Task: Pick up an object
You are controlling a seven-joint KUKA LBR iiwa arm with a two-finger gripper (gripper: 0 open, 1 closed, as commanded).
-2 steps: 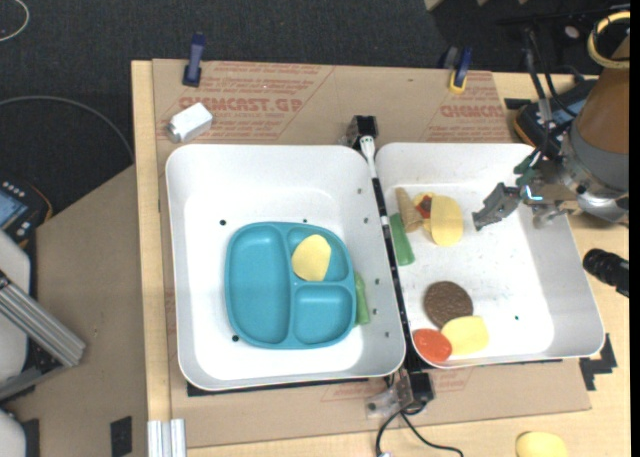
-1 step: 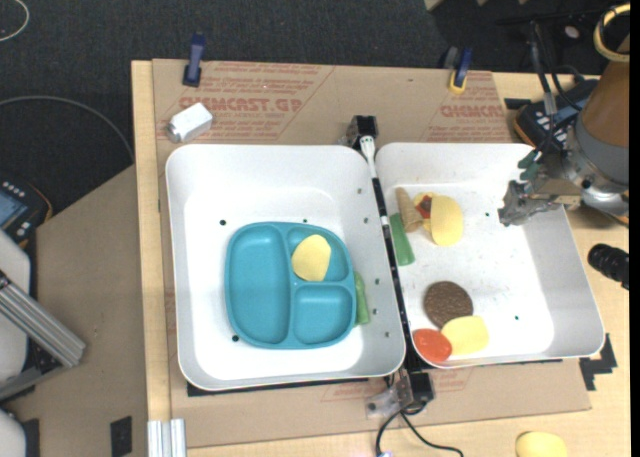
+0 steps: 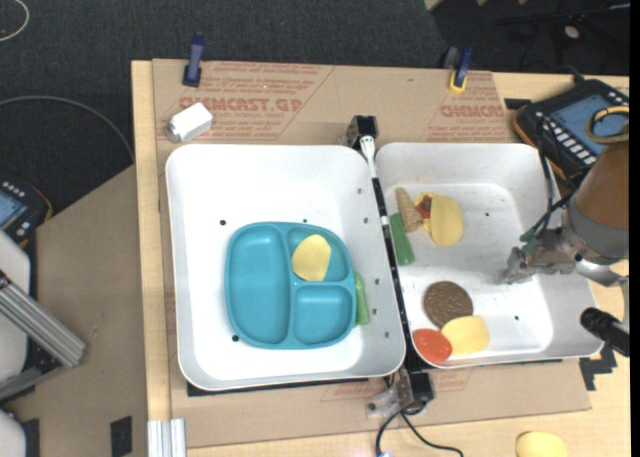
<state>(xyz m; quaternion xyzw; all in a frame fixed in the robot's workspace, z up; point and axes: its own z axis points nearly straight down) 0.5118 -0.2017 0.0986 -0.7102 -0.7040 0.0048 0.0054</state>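
Observation:
My gripper (image 3: pixel 524 259) hangs low over the right part of the right bin (image 3: pixel 490 167), at the end of the grey arm (image 3: pixel 607 207), with nothing visibly held. To its left lie a yellow piece (image 3: pixel 445 220), a small red piece (image 3: pixel 424 206), a tan stick (image 3: pixel 407 207) and a green stick (image 3: pixel 402 243). A brown disc (image 3: pixel 447 300), a yellow lump (image 3: pixel 465 334) and an orange-red piece (image 3: pixel 432 345) sit near the bin's front edge. In the left bin (image 3: pixel 200 205), a teal divided plate (image 3: pixel 265 285) holds a yellow chip (image 3: pixel 312 258).
A thin green piece (image 3: pixel 361 300) lies against the plate's right side. A white block (image 3: pixel 190 122) and two blue clamps (image 3: pixel 194 58) (image 3: pixel 459 67) sit on the cardboard behind the bins. A pendant (image 3: pixel 575 125) lies at the back right.

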